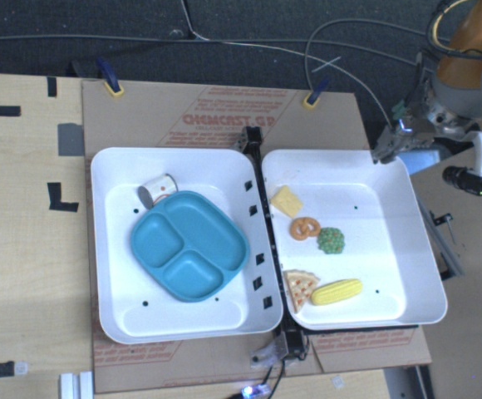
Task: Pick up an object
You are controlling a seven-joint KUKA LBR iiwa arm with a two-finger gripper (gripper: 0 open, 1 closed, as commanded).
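We see the arm (457, 48) at upper right, its hand (388, 150) hanging just over the top-right corner of the right bin (391, 191). Can't tell if the hand is wide or narrow from this angle; nothing visibly betw. its tips.

Right bin, all on its left half: cheese (286, 201) near the top, pretzel (304, 228) below it, broccoli (331, 240) just beside the pretzel on the right, waffle (300, 288) at the bottom w/ corn (335, 291) touching or nearly touching its right side.

Left bin (116, 223): blue tray (189, 244) w/ three compartments lies in the middle, a small cup (156, 190) on its side at the tray's upper-left edge.

Both bins sit on cardboard (224, 115) on the counter (25, 223).
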